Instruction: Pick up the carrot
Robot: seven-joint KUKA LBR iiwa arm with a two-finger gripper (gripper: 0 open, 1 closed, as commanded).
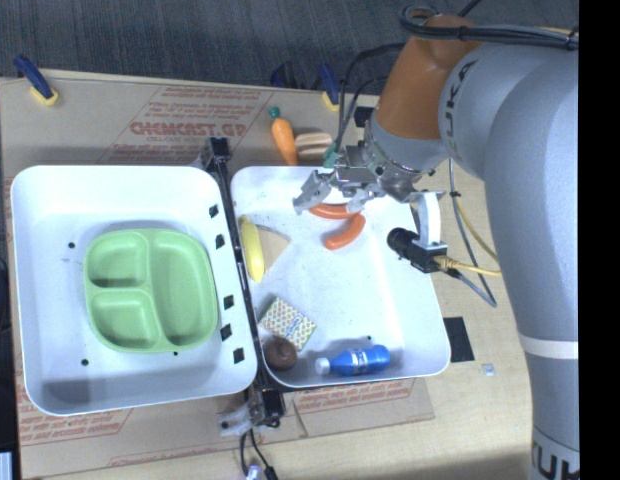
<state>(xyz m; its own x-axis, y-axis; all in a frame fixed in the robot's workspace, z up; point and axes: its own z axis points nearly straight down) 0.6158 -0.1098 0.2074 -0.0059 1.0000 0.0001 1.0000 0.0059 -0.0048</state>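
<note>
The carrot (282,138), orange with a green top, lies on the cardboard just behind the right bin's back rim, outside the bin. My gripper (333,194) hangs over the back of the right bin (420,308), a little to the right of and in front of the carrot. Its silver fingers (310,192) are spread open, with nothing held between them. Just below the fingertips lie two orange-red sausages (344,232).
A tan bun (313,146) rests beside the carrot. The right bin also holds a banana (252,250), a tan wedge (276,246), a checkered packet (287,323), a brown ball (281,351) and a blue bottle (356,360). A green divided tray (150,288) sits in the left bin.
</note>
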